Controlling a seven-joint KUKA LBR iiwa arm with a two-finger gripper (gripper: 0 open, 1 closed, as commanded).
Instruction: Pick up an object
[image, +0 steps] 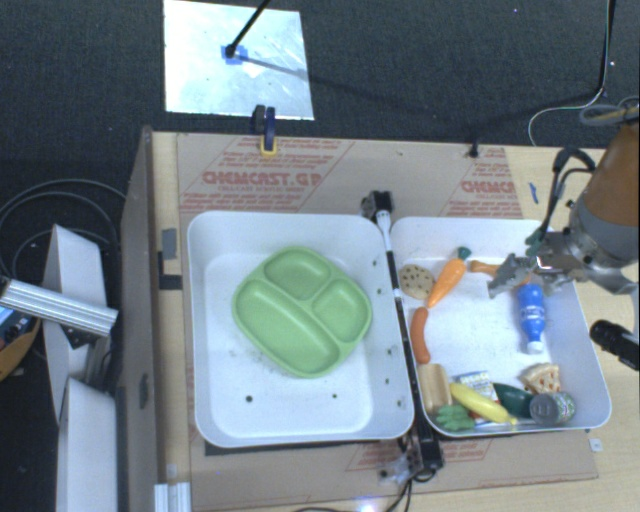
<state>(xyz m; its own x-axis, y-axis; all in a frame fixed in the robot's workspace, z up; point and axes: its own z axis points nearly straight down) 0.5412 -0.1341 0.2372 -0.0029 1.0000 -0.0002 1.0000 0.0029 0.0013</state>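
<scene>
My gripper (528, 270) hangs over the upper right part of the right bin (592, 350), just above the top end of a blue bottle (531, 314) that lies on the bin floor. The bottle's cap end is partly hidden under the gripper. An orange carrot (447, 281) with a green top lies to the gripper's left, with a small orange piece (483, 267) between them. I see nothing lifted off the floor of the bin.
The right bin also holds a round cracker (413, 280), a red sausage (420, 335), a tan block (434, 385), a banana (480, 402), a dark green vegetable (513, 397), a pizza slice (542, 377) and a grey can (550, 407). A green divided plate (303, 311) lies in the left bin (222, 400).
</scene>
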